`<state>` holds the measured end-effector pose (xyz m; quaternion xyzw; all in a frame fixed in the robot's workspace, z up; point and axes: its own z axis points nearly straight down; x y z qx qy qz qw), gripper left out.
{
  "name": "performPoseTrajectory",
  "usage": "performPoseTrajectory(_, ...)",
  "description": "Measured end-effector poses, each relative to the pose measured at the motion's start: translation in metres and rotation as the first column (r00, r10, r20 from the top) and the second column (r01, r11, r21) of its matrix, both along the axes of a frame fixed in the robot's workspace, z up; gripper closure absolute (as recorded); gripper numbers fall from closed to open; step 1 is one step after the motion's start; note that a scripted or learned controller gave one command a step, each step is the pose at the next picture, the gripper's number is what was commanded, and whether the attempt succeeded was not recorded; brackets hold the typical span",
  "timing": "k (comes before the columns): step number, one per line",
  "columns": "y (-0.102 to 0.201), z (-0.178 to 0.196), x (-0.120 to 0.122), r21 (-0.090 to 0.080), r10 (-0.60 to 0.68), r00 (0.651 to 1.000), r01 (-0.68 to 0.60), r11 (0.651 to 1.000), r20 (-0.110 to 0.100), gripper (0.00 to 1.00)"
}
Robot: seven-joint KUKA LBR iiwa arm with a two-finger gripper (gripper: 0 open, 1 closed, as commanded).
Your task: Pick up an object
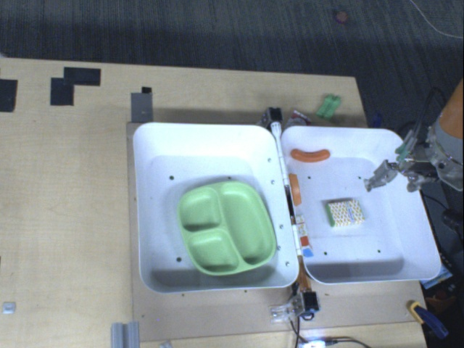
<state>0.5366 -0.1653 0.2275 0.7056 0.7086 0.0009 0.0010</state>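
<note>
Two white bins are sitting side by side; the gripper (391, 171), fingers spread and pinching nothing, is hovering over the right bin (406, 263), up-right of the small patterned sponge (344, 213) on its floor.

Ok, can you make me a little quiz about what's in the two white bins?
1. True or false: the green plate lies in the left bin.
2. Which thing lies nearest the far wall of the right bin? A) the sausage B) the patterned block C) the green plate
3. Fill in: the gripper is above the ____ bin.

Key: 1 true; 2 A; 3 right.
</note>
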Motion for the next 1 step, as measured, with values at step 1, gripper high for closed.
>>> performPoseTrajectory(1,-0.0176,-0.1133,0.0310,0.000,-0.002,1.000,0.002,1.000,-0.002,0.00)
